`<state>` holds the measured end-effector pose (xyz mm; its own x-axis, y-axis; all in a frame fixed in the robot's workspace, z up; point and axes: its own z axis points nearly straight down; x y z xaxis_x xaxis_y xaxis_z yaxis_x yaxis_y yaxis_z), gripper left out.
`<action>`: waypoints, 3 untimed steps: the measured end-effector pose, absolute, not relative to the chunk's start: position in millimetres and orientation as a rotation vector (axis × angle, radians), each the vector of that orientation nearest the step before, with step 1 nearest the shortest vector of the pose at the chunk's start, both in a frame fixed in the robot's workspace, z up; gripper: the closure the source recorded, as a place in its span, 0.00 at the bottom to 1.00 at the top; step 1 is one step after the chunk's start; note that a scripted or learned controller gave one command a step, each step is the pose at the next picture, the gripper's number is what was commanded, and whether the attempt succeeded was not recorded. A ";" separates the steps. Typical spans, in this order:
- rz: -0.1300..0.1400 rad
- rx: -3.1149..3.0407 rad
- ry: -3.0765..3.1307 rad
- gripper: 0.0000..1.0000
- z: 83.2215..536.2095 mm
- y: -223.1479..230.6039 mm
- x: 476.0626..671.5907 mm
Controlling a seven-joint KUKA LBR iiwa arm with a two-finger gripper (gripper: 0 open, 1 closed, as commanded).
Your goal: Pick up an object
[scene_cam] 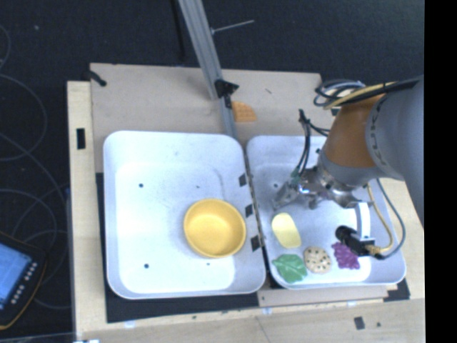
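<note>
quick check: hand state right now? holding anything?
Hand: over the right bin, just above the pale yellow piece. Open or shut cannot be told; nothing seen in its grasp.

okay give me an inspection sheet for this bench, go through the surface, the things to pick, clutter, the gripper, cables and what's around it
Surface: two shallow white bins side by side, left bin and right bin, on a pale wooden bench.
Job's things: round yellow bowl in the left bin; pale yellow oval piece, green leaf-shaped piece, speckled round cookie and purple grape bunch along the right bin's near side.
Clutter: small orange block on the bench behind the bins.
Gripper: two-finger gripper low over the right bin, above the oval piece; nothing seen between its fingers.
Cables: black leads hang along the wrist; loose cables on the dark floor.
Surroundings: slanted grey metal rail; blue-screened handheld device.
</note>
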<state>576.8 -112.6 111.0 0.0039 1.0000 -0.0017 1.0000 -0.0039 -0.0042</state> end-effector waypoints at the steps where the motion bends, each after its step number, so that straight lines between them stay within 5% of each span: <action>1: -0.004 -2.234 -2.214 1.00 125.2 -113.2 578.9; 3: -0.006 -2.222 -2.229 1.00 233.6 -116.5 588.7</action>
